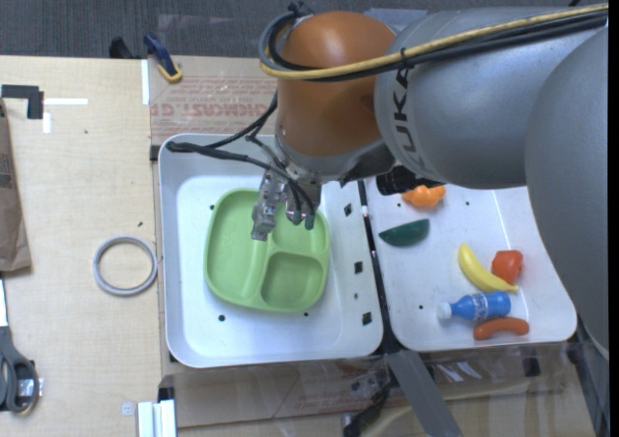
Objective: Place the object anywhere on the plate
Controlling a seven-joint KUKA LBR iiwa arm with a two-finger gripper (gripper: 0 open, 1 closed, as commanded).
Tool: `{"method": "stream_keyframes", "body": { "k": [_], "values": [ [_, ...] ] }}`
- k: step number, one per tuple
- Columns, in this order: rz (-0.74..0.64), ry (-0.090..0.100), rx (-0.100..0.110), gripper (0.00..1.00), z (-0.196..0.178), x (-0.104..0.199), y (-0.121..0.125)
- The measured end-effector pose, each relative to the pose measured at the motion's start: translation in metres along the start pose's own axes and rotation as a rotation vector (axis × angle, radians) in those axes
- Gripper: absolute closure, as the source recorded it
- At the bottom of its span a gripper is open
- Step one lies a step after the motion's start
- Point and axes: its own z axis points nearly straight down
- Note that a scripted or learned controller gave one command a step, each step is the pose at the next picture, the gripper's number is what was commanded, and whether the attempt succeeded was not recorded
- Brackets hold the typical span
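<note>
Gripper (282, 210) positioned over the green divided plate (266, 253) in the left bin (184, 261).

The arm (464, 87) enters from 3 o'clock, and its orange band (329, 87) sits above the wrist at the 12 o'clock side of the left bin. The fingers point down over the plate's 12 o'clock rim and stand slightly parted; nothing is visible between them, though the fingertips are small and partly shadowed, so this reading is tentative. The candidate objects all lie in the right bin (542, 232), well apart from the plate: an orange piece (423, 196) at 12 o'clock, a dark green piece (404, 231) at 9 o'clock, a banana (481, 270) and a red piece (507, 264) near centre, a blue bottle (476, 307) and a red-orange sausage shape (501, 328) at 6 o'clock.
</note>
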Motion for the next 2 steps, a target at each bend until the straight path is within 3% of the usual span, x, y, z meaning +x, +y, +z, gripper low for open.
{"method": "stream_keyframes", "body": {
  "k": [1, 2],
  "values": [
    [-0.135, 0.000, 0.000, 1.00, -0.091, 0.018, -0.064],
    [-0.309, 0.001, 0.000, 1.00, 0.008, 0.000, -0.114]
  ]
}}
